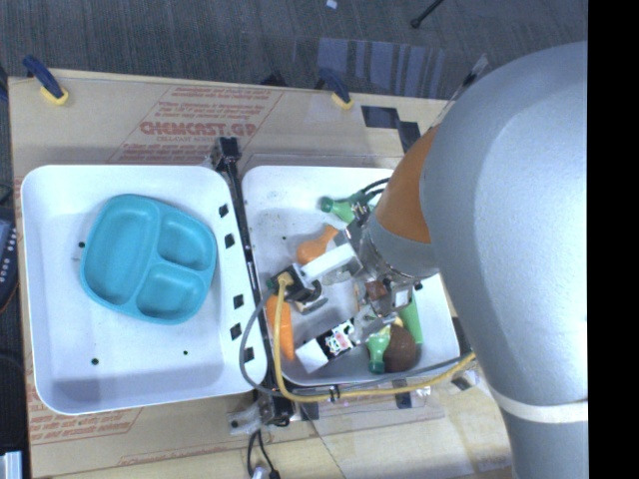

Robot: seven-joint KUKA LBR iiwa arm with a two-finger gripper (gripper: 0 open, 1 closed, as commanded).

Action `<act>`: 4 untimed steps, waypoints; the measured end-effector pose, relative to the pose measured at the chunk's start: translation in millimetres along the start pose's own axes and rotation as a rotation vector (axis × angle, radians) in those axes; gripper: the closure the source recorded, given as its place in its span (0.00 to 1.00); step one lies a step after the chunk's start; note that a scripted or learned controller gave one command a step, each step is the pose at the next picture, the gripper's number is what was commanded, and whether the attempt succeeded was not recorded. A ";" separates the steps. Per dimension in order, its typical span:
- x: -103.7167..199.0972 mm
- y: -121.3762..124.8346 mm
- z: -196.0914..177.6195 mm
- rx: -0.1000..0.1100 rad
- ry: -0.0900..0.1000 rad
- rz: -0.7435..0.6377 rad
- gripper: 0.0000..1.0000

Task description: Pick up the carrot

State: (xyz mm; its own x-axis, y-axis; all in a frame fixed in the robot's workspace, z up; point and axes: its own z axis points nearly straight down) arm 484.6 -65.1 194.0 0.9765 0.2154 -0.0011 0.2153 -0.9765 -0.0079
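The grey arm (519,218) with its orange band reaches into the right bin (262,193), its claw (377,302) low among the clutter; whether the claw is apart or together cannot be told. The carrot (284,327) lies along the left wall of that bin, at its near end, apart from the claw. A green bottle (379,352) and a brown round object (401,350) sit at the near right. The left bin (40,267) holds a blue divided plate (148,257). Red print on the cardboard worktop (150,108) reads "CHEMCAST GP"

Orange carrot (283,329) along right bin's (262,208) left wall
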 end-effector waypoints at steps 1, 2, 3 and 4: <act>9.6 -62.8 4.3 0.005 -0.009 -0.053 0.00; 21.8 -52.6 -11.5 0.001 -0.007 -0.038 0.00; 8.0 -80.8 4.4 0.000 -0.010 0.002 0.00; -6.1 -16.3 3.3 -0.001 -0.007 0.010 0.00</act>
State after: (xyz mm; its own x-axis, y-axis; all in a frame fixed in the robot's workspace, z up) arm 475.2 -50.4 190.8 0.9786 0.2054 -0.0080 0.2054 -0.9787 -0.0066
